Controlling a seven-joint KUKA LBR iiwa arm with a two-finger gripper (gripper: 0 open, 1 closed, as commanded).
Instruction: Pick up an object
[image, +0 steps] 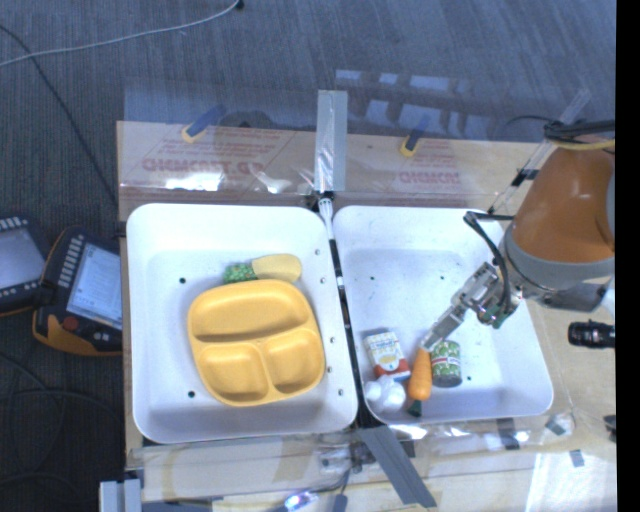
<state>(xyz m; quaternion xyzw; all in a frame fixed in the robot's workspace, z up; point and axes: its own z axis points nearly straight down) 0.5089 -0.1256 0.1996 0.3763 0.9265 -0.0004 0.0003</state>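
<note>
In the right bin (400, 262), near its front edge, several small things lie close together: an orange carrot (420, 375), a green can (446, 363), a small white and orange carton (385, 352) and a white lump (386, 394). My gripper (436, 338) reaches down and to the left from the orange-banded wrist (565, 215). Its tip hangs just above the carrot's top end and the can. Nothing shows held in it.
The left bin (150, 320) holds a yellow divided plate (258, 338), with a pale yellow piece (276, 266) and a green bit (238, 272) behind it. A handheld pendant (82, 292) lies on the floor to the left. A bare stretch of the right bin's floor lies at the back.
</note>
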